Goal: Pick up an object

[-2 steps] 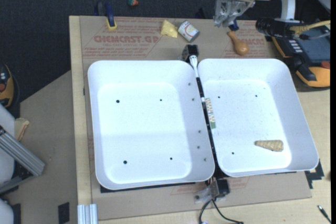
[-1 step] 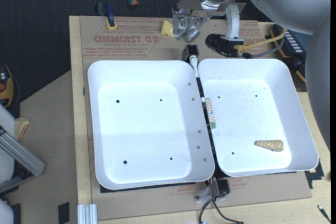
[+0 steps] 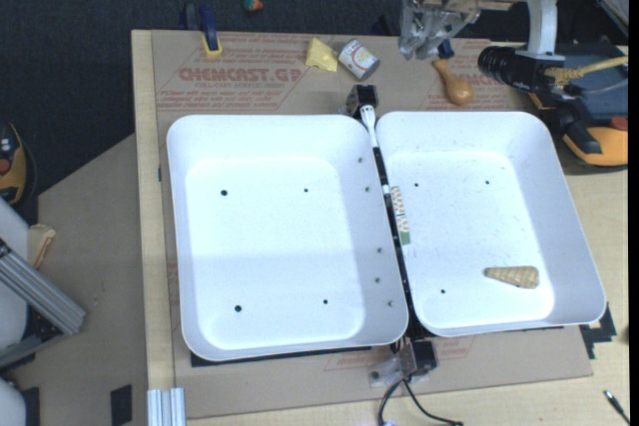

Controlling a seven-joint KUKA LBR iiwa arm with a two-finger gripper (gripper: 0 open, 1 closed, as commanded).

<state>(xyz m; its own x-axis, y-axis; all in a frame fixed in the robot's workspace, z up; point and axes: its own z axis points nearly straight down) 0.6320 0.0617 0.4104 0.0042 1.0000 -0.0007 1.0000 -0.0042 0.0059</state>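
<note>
Bins: we see left bin (image 3: 275, 234) & right bin (image 3: 484, 219) side by side, touching.
Cone (image 3: 513, 276): in right bin, near front-right corner.
Gripper (image 3: 427, 40): behind right bin, above bench (image 3: 250, 73).
Small bits: on bench behind bins.

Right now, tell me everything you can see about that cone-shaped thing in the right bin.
The small cone is tan, with a ribbed or waffle-like surface, much like a toy ice-cream cone. It lies on its side on the floor of the right bin, near the bin's front right corner, its narrow tip pointing towards the bin's left and its wide end right. Nothing touches it but the bin floor.
</note>
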